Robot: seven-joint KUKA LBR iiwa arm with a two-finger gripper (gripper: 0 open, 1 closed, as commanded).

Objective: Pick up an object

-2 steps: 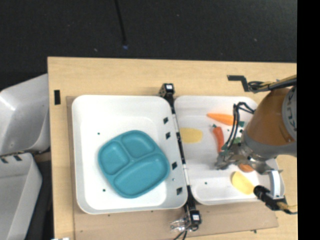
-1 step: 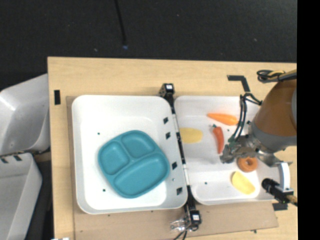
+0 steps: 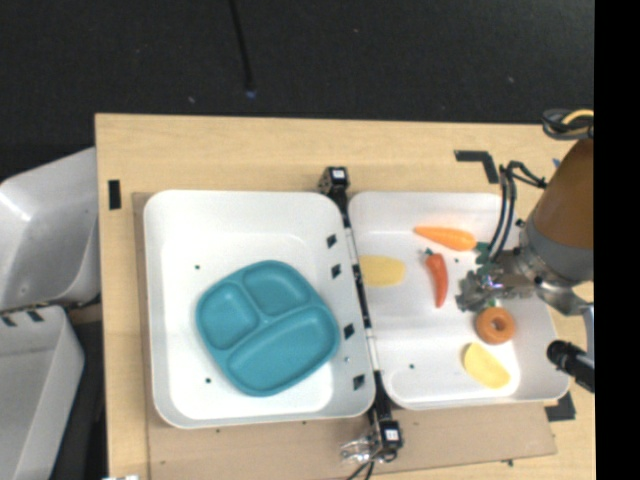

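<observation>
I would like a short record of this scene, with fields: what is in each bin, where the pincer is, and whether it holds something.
left bin: one blue divided plate
right bin: orange carrot, red chili pepper, pale yellow piece near the divider, orange ring-shaped piece, yellow piece near the front
pincer: low over the right bin, between the red chili pepper and the orange ring-shaped piece
holding: nothing visible in it; too blurred to be sure
arm: enters from the view's right
</observation>
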